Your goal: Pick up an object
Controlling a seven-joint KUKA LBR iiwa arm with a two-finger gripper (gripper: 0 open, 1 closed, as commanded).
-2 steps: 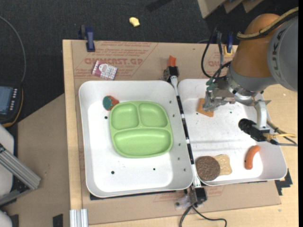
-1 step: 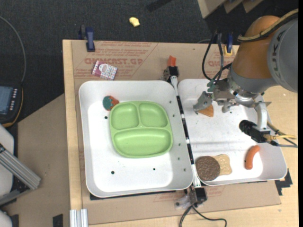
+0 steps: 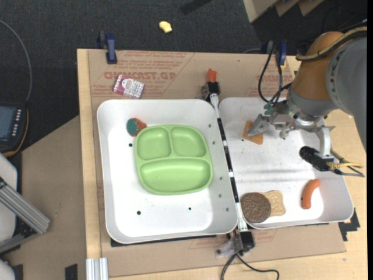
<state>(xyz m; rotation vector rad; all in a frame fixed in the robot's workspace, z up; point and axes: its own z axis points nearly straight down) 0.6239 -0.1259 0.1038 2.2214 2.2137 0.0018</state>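
The left bin holds a green divided plate, well left of the fingers, with a small red-and-green object at its upper-left corner. In the right bin, the gripper hangs over an orange wedge; whether the fingers clamp it, I cannot tell. Below them lie a brown round patty on a tan slice and an orange sausage.

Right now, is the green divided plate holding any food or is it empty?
Empty. All three compartments of the green plate show bare green; the nearest item, a small round toy, lies outside its rim.
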